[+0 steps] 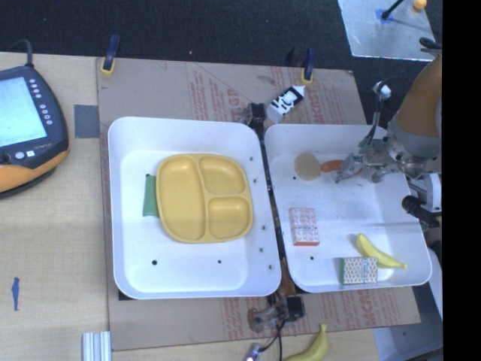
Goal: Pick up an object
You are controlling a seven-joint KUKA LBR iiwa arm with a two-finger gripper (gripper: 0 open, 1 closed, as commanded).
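My gripper (pixel 361 173) hangs low over the back of the right bin (pixel 391 201), its grey fingers spread open with nothing between them. A small orange piece (pixel 331 166) lies just left of the left fingertip, beside a round tan disc (pixel 307 165). Nearer the front of that bin lie a pink patterned card (pixel 304 225), a yellow banana (pixel 378 252) and a green-and-yellow box (pixel 358 270). In the left bin (pixel 128 262) a yellow divided plate (pixel 203 197) rests on a green object (pixel 150 195).
A teach pendant (pixel 26 130) sits on the bench at far left. Another banana (pixel 316 344) lies outside the bins at the front. Clamps (pixel 307 66) and a black-and-white tag (pixel 285 101) stand behind the bins.
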